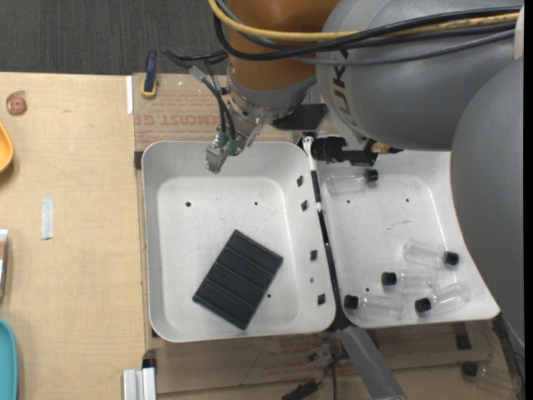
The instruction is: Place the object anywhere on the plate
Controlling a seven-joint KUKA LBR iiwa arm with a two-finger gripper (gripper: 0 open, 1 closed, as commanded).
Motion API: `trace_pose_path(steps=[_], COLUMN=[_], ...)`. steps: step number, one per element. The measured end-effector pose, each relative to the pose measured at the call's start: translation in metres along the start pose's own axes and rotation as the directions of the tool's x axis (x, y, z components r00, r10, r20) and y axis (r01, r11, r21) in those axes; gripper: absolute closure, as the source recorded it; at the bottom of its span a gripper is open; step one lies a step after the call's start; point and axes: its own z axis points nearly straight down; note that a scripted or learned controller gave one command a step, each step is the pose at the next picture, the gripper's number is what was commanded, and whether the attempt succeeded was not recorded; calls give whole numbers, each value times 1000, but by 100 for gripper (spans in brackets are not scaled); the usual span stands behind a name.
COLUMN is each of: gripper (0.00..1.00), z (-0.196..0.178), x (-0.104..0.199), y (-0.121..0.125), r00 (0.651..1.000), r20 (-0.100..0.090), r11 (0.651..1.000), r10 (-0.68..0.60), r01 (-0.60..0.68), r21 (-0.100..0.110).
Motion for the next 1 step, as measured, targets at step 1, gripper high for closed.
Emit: trace_pose_path(steps=[1], gripper=[100], z=[-23], x=[83], y=[-45], r00=[993], r20=[0], r11=[993], r10=[-117], r01=[117], r21=[-1])
